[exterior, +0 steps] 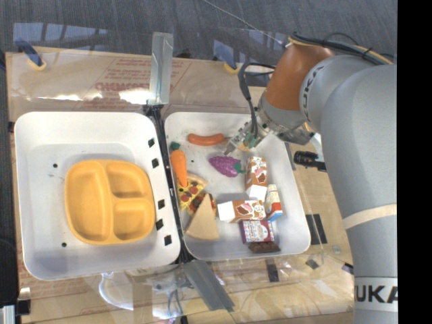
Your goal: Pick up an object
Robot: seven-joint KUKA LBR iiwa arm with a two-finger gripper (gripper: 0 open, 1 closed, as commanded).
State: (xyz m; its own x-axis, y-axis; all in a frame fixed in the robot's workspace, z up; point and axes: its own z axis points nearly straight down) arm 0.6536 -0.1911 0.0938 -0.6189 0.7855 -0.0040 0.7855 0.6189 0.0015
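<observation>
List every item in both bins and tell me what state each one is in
Yellow tray: flat in the left bin, compartments bare.
Sausage: lying flat, right bin.
Carrot: lying flat by the divider.
Purple eggplant: lying loose, below the gripper.
Pizza slice: flat.
Small cartons: toppled, clustered.

Right bin (177,243): open floor is found only along the rim from 11 to 12 o'clock, above the sausage (205,139). The centre is blocked by the purple eggplant (225,165); 9 o'clock by the carrot (178,167); 6 to 7 o'clock by the pizza slice (191,191) and wedge (203,222); 3 to 5 o'clock by cartons (256,172). Left bin (30,201): the middle is occupied by the yellow tray (108,201), and a free margin is left all round it.
</observation>
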